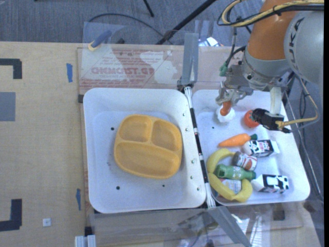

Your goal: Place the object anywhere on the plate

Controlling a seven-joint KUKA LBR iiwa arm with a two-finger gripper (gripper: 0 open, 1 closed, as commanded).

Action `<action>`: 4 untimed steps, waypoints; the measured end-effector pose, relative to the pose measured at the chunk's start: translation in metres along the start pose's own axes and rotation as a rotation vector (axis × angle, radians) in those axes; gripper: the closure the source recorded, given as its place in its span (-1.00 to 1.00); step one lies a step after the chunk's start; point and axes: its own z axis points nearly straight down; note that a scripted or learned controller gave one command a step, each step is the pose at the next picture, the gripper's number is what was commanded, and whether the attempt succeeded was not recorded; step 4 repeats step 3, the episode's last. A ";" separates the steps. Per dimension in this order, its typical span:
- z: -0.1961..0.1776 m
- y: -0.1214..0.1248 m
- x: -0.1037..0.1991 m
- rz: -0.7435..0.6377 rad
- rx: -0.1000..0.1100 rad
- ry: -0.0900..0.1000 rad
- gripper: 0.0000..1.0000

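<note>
Faded red lettering runs across the clear plastic sheet (134, 68) at the upper middle of the frame, too washed out to read. Black letters "KU" stand on the grey arm casing (303, 40) at the upper right.

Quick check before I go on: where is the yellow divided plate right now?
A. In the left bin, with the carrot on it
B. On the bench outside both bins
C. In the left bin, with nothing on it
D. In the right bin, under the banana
C: the yellow plate lies in the left bin with all three compartments bare, while the carrot and banana lie in the right bin.
</note>
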 end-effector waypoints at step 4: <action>0.040 -0.066 0.142 -0.074 0.001 0.002 -1.00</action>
